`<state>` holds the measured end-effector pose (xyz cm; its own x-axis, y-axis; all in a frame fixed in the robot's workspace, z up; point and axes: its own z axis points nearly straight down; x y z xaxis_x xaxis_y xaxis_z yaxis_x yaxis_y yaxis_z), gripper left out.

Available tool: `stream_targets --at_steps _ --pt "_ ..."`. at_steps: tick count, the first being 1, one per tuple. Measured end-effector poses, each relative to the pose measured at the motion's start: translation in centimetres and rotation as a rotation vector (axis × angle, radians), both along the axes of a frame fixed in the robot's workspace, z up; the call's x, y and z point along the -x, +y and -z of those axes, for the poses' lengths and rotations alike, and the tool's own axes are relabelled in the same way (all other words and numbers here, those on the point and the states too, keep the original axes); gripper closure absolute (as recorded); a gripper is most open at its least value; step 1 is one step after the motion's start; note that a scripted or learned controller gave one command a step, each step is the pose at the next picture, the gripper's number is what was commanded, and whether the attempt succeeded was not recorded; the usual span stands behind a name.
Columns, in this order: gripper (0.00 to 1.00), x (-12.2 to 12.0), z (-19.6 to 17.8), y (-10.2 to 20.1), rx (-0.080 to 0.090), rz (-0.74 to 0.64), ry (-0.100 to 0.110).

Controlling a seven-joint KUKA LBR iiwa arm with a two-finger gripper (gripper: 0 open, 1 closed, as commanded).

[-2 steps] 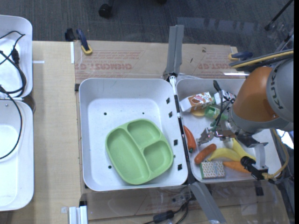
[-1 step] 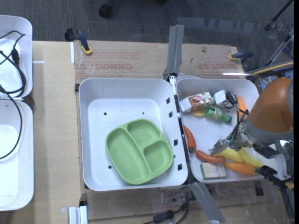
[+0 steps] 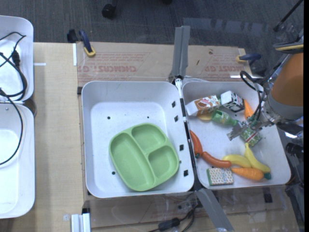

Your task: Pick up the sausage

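Now, the sausage (image 3: 216,159) lies in the right bin (image 3: 282,144), low in the frame and toward that bin's left side, slanting down to the right. Its upper end sits near a second reddish piece (image 3: 195,143) that hugs the bin's left wall, and its lower end nearly touches the carrot (image 3: 248,173). A small speckled box (image 3: 220,176) sits just below it, and the banana (image 3: 252,160) lies just to its right.

Your claw (image 3: 244,129) is further up and to the right in the same bin, over the clutter beside a green bottle (image 3: 224,117), well apart from the sausage. I cannot tell whether it is wide or narrow; it blurs into the items under it, and nothing is visibly held.

To do this step well, bring the claw down-left in the frame until it is over the middle of the sausage, then turn the wrist so the grip crosses the short width, not the length. Aim for the bare middle stretch, since both ends are crowded. Come straight down, so you do not nudge the box or the banana.

The arm (image 3: 289,88) reaches in from the right edge, its orange band high at mid-right, with the wrist angled down and left into the bin. The left bin (image 3: 96,129), with its green tray (image 3: 144,156), plays no part.
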<state>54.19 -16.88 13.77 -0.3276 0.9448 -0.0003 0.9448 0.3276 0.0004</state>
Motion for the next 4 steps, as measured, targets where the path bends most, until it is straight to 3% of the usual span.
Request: stream_targets --at_steps 1,2,3,4 --pt "0.0 0.2 -2.8 5.2 0.0 0.273 0.001" --pt "0.0 3.2 -5.3 14.5 0.0 0.268 0.004" --pt "0.0 6.4 -5.3 14.9 0.001 0.165 0.004" --pt "0.0 6.4 -5.3 11.3 0.001 0.151 0.002"
